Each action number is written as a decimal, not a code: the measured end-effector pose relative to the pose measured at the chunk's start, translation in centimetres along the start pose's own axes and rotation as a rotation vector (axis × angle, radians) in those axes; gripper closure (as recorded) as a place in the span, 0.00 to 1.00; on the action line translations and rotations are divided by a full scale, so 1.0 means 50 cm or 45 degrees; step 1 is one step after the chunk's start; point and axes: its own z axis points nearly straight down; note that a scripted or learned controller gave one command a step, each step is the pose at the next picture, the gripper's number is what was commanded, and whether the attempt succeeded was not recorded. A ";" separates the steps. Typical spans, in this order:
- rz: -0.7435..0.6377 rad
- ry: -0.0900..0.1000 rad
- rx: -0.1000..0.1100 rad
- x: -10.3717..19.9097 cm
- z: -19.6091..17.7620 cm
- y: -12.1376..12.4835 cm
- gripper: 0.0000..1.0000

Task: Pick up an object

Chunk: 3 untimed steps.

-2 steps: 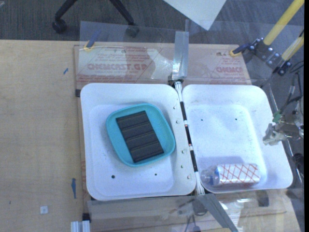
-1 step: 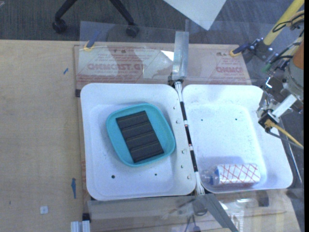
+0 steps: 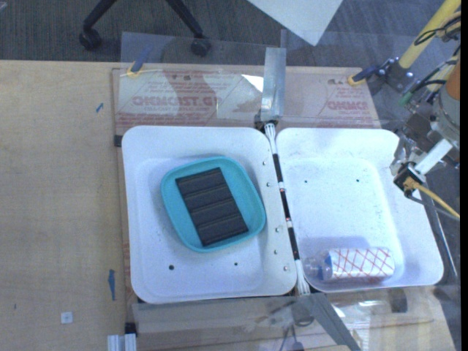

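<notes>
A teal plate (image 3: 175,196) lies in the left bin (image 3: 146,148), and a black ridged block (image 3: 211,206) rests on top of it. In the right bin (image 3: 329,159) a clear bottle with a red cross-hatched label (image 3: 356,264) lies on its side against the front wall. My gripper (image 3: 406,156) hangs at the far right, over the right bin's right rim. It is well away from the bottle and nothing shows in its grasp.
A clear plastic sheet and a metal post (image 3: 273,86) stand behind the bins. The ridge where the two bins meet (image 3: 281,203) runs down the middle. Wooden benchtop (image 3: 51,196) stretches to the left.
</notes>
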 end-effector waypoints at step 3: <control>0.392 -0.005 0.006 0.037 -0.083 -0.131 1.00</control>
